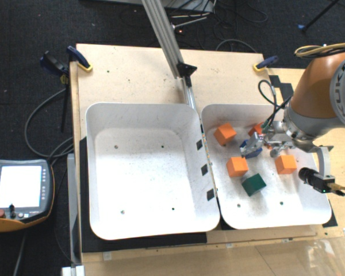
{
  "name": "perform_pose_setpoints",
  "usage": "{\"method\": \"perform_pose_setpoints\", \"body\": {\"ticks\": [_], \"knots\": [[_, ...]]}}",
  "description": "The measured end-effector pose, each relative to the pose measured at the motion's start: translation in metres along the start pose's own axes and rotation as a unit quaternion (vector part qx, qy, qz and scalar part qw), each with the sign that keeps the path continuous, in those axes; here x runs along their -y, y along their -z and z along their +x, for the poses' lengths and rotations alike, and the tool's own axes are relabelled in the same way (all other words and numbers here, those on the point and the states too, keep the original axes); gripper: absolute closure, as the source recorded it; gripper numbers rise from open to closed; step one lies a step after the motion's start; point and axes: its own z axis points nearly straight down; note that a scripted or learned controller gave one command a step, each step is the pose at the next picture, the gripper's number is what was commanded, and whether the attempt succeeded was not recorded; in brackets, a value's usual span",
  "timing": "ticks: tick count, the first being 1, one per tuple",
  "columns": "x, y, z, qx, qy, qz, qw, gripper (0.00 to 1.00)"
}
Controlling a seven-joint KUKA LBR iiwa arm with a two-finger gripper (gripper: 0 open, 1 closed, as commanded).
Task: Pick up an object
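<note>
You are looking at three orange cubes point(225, 134) and a green block point(254, 184) lying in the right bin point(287, 214). The gripper point(254, 147) is hovering among them, above a blue object point(250, 152). No writing is legible.

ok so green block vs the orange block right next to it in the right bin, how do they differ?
Colour: the green block is dark green, the orange block bright orange. Position: the green block lies nearer the bin's front edge, the orange block just behind it, closer to the hand. Pose: the green block sits turned at more of an angle than the orange block. Shared: both are small cube-like blocks of similar size on the floor of the right bin.
</note>
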Motion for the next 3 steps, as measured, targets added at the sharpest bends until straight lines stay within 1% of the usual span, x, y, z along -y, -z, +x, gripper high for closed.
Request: {"method": "perform_pose_setpoints", "body": {"ticks": [1,2,3], "knots": [[0.009,-0.043,0.002,0.003,0.003,-0.013,0.9999,0.00],[0.007,-0.049,0.022,0.002,0.000,-0.020,0.9998,0.00],[0.005,-0.037,0.022,0.004,0.001,-0.024,0.9997,1.00]]}}
